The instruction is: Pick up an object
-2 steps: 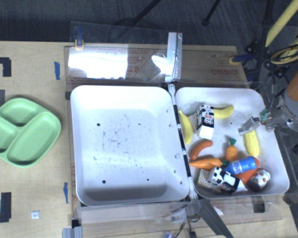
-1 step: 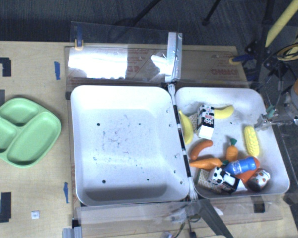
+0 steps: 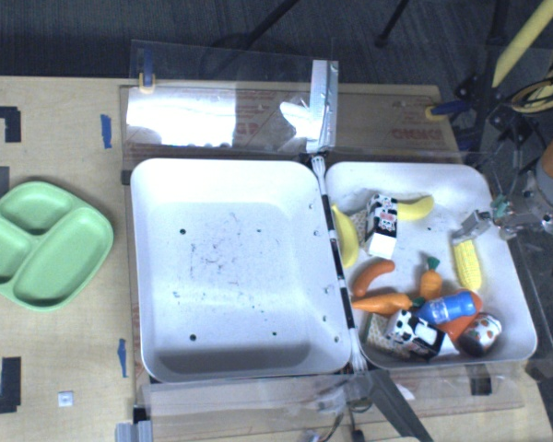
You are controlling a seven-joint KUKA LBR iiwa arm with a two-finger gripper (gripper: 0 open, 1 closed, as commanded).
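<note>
The right bin holds several toys: a yellow banana by its left wall, a black-and-white carton, a second yellow piece, two orange carrots, a corn cob, a blue can, a cow-patterned toy and a dark red ball. My gripper reaches in over the bin's right rim and hangs just above the top end of the corn cob. Nothing shows in its grasp.
The left bin sits beside the right one, sharing a middle wall. A green divided plate lies on the bench at far left. A clear plastic panel stands behind the bins. Cables and stands crowd the upper right.
</note>
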